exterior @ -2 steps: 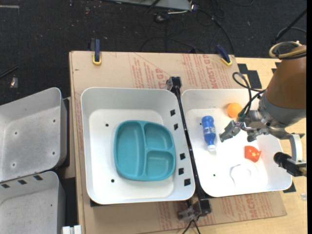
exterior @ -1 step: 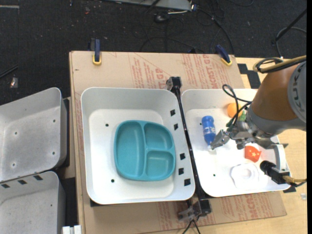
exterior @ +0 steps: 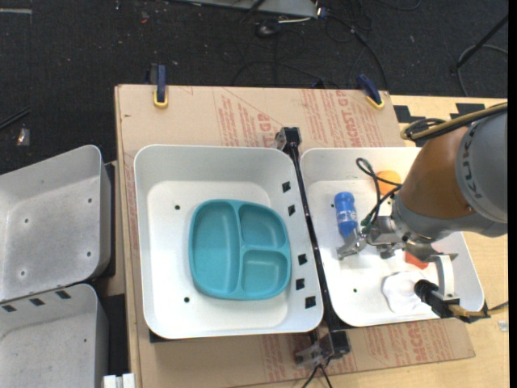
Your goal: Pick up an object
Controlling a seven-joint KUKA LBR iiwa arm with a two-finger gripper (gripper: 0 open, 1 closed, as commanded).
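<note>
Nearest me, a white crumpled lump lies in the near part of the right bin, with a small red-orange piece just beyond it. Low over the middle of that bin hangs the gripper. Its fingers seem to stand apart, with nothing between them.

A blue bottle looks the likeliest catch. It lies flat, lengthwise from near to far, just left of and slightly beyond the fingers. Its near end almost touches the left one, but it isn't between them. To do this well, I reckon the arm should shift left and a little farther, turn so the fingers straddle the bottle's narrow width, then drop and close at its middle. Otherwise it may roll off toward the bin wall.

An orange thing sits at the far side. A teal divided plate lies alone in the left bin.
</note>
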